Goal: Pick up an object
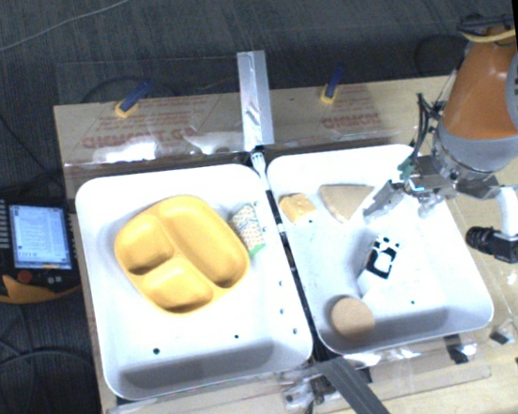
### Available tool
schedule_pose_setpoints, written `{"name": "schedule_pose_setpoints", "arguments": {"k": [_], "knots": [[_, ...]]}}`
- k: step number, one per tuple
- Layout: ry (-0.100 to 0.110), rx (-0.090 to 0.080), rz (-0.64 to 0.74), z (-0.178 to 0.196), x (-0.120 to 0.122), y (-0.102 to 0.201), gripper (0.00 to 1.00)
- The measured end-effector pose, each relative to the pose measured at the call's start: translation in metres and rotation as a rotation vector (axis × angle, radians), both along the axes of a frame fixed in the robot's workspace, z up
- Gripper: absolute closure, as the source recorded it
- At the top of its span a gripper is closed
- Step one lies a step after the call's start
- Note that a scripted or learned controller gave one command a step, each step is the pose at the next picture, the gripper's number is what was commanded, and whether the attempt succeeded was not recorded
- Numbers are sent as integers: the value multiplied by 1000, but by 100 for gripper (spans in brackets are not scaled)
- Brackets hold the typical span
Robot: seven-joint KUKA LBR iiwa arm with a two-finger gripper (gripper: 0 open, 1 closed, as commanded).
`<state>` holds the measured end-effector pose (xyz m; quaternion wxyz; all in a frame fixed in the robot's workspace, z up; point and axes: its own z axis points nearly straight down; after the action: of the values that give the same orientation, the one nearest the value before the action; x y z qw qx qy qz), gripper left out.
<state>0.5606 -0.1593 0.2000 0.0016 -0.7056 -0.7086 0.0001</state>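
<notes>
Your claw [392,193] hangs over the right bin [460,298], carrying nothing; finger spread can't be told. Black-and-white block [382,258] lies just below it, tan wedge [343,200] just left. Pick not begun.

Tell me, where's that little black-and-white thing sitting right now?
In the camera view, the black-and-white object lies in the right bin, near its middle, above the round brown ball.

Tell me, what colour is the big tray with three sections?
Yellow: the tray lies in the left bin, in the camera view.
</notes>
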Motion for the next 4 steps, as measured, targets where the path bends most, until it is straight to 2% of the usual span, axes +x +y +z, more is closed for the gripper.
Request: {"name": "schedule_pose_setpoints", "arguments": {"k": [1, 2, 3, 4], "knots": [[-1, -3, -4, -99, -17, 18, 0], [-1, 0, -3, -90, -16, 19, 100], [-1, 0, -3, -90, -16, 19, 0], [-17, -6, -187, -109, -34, 50, 0]]}}
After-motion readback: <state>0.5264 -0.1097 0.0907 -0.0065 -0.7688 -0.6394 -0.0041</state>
